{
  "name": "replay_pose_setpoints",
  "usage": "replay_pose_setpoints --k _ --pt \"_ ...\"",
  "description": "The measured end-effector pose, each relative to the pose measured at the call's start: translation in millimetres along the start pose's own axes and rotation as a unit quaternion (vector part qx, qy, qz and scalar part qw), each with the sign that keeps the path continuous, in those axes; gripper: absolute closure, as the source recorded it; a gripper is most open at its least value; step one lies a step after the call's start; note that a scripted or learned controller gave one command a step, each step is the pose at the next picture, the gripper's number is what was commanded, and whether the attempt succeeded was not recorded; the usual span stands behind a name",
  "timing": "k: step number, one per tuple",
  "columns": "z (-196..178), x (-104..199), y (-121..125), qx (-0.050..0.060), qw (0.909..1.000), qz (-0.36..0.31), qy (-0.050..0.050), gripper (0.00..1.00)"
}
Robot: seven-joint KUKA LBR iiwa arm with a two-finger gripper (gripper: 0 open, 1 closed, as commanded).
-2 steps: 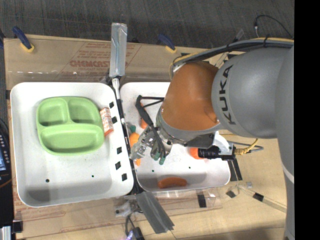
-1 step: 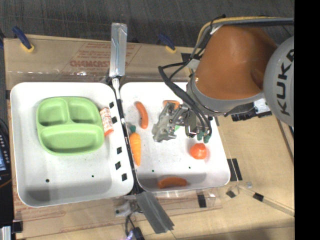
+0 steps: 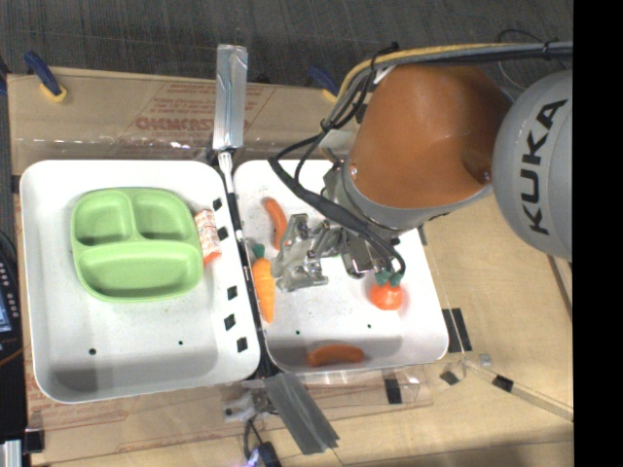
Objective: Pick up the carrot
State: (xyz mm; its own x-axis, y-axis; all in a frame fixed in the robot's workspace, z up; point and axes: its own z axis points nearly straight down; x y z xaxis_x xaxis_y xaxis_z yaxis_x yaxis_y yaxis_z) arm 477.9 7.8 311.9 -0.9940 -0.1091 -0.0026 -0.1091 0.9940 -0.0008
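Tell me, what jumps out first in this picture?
The big grey and orange arm looms over the right bin, its end effector low beside the carrot at that bin's left wall. In the left bin lies a bright green divided tray.

Your gripper (image 3: 297, 259) sits low in the right bin (image 3: 419, 334), just right of the carrot (image 3: 263, 288) lying along that bin's left wall (not between the fingers). You've got a tomato (image 3: 386, 294) right of the gripper, an orange sausage (image 3: 335, 355) by the near wall, another (image 3: 276, 218) behind. Left bin (image 3: 49, 290) holds a green divided tray (image 3: 136, 243).
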Motion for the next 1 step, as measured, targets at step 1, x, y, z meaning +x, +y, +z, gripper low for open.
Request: replay_pose_setpoints --k 1 --pt "-1.8 -3.4 -0.7 0.000 0.9946 -0.104 -0.001 1.00"
